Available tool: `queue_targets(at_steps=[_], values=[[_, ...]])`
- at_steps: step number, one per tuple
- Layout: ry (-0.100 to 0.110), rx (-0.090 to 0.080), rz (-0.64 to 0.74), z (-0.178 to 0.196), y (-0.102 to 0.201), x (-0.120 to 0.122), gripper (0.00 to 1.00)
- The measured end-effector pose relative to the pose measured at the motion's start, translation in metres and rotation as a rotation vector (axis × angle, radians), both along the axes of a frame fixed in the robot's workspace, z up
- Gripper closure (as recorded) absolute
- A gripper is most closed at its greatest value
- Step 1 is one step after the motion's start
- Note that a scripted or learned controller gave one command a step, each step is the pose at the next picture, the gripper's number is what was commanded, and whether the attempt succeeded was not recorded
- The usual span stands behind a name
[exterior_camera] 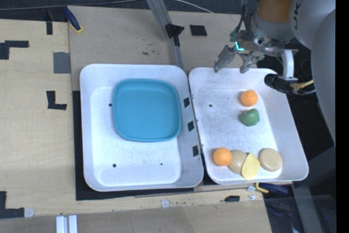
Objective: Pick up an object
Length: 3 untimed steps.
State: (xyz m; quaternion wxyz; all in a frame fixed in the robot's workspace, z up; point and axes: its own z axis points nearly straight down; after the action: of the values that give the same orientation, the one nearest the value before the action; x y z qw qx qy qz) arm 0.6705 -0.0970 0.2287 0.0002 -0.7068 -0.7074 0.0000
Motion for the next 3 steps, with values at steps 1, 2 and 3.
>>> queue_targets(at_steps=[1,2,3], values=[[0.0,0.0,0.0,0.0,0.0,0.0,0.0],[0.005,0.0,0.0,-0.062,0.004,-0.005,0.0],[0.006,0.0,0.0,-0.125,0.005,-0.002,0.0]])
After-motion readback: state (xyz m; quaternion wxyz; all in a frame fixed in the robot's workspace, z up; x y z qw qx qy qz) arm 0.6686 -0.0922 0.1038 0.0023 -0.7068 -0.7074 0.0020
